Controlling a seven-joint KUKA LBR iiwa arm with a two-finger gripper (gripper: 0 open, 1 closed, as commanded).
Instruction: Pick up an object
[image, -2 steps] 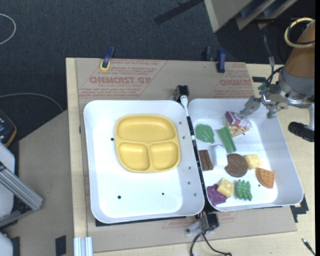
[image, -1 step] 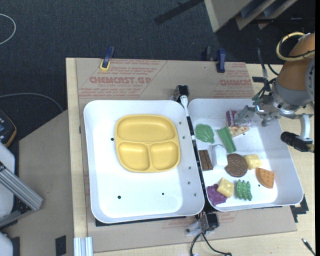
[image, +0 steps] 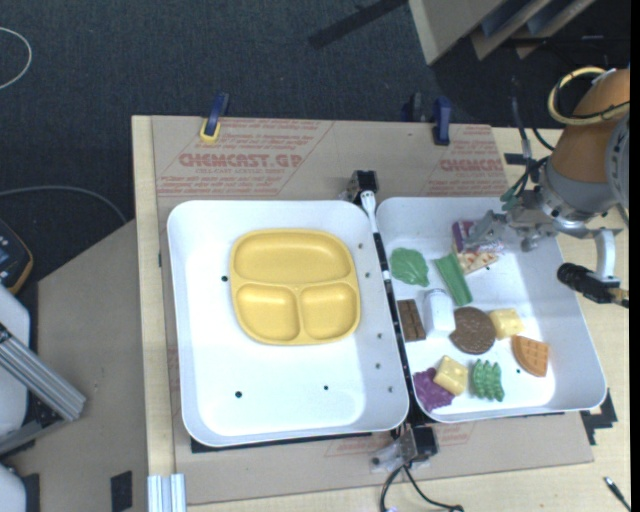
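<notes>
The right bin (image: 560, 300) holds several toy foods: a green leaf (image: 408, 266), a green stick (image: 452, 279), a brown bar (image: 411, 318), a round brown cookie (image: 473, 330), a yellow cube (image: 506, 322) and an orange waffle piece (image: 531, 355). Near its front lie a purple bunch (image: 428, 392), a yellow piece (image: 451, 374) and a green piece (image: 486, 380). My gripper (image: 492, 236) hangs low over the bin's back part, just right of a purple item (image: 461, 236) and above a pizza-like slice (image: 479, 261). Its tips blend with these items.
The left bin (image: 200, 380) carries a yellow divided plate (image: 295, 284). The arm's orange band (image: 590, 110) and grey wrist come in from the upper right. A black part (image: 585, 280) juts over the right bin's right rim. Clamps sit on the board's back edge.
</notes>
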